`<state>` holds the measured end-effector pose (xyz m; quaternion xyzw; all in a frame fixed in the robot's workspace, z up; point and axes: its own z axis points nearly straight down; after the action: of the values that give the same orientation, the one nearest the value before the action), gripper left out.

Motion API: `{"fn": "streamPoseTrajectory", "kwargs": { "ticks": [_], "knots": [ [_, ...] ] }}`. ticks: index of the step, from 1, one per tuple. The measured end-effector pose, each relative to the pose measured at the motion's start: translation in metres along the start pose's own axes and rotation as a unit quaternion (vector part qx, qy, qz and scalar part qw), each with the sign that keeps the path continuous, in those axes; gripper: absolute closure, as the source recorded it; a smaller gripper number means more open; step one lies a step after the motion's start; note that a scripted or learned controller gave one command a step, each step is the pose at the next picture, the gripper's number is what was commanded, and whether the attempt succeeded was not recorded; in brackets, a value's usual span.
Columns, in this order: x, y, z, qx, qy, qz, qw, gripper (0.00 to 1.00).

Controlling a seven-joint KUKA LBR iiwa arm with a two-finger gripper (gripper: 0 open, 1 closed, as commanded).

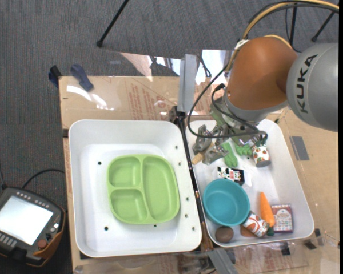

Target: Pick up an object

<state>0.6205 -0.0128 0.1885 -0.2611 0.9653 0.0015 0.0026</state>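
Orange arm band (260, 70) sits highest, over the gripper (214, 144), hanging low in the right bin (286, 170); open or closed, nobody can tell. A green toy (231, 154) lies just beside it, a blue bowl (226, 203) further out, a green plate (143, 188) in the left bin (86, 153)

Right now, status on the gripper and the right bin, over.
Gripper low at right bin's far end, among green toys; no confirmed hold. Blue bowl, carrot untouched nearer the front. Green tray in left bin.
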Motion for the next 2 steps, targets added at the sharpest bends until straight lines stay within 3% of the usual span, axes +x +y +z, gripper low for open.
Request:
{"fn": "streamPoseTrajectory", "kwargs": {
  "ticks": [1, 2],
  "knots": [
    [-0.0190, -0.0137, -0.0691, 0.000, 0.001, -0.045, 0.9990, 1.00],
    [-0.0189, -0.0127, -0.0712, -0.004, 0.004, -0.043, 0.9990, 1.00]
  ]
}}
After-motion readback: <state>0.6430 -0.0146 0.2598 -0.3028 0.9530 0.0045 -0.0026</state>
